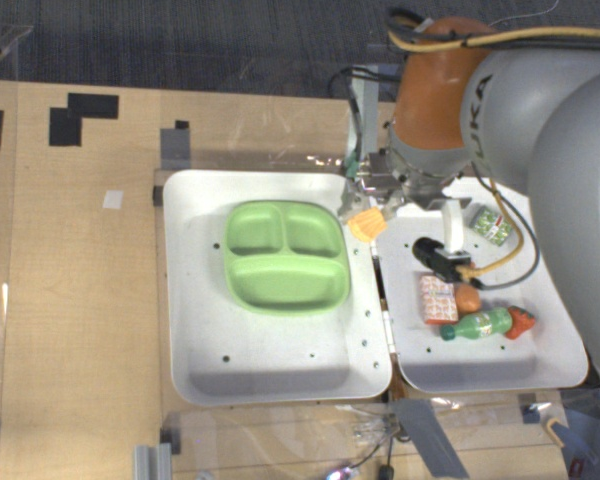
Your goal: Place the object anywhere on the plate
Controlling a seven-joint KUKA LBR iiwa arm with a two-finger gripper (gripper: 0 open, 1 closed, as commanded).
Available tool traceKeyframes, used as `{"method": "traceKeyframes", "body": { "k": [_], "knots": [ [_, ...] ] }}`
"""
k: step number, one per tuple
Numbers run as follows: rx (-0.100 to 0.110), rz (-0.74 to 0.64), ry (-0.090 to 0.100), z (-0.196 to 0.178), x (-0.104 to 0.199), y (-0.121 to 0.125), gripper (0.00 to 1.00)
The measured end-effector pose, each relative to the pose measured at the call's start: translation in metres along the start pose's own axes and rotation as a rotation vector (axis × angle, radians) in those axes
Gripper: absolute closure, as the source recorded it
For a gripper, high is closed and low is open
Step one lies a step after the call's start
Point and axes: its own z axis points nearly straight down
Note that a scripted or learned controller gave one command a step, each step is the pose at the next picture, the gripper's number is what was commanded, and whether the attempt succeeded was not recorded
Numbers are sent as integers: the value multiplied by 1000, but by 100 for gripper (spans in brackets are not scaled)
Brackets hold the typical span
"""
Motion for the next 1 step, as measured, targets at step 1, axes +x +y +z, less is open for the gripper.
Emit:
{"method": "traceKeyframes", "body": {
  "k": [1],
  "knots": [
    [0,1,0,0,0,0,0]
  ]
}}
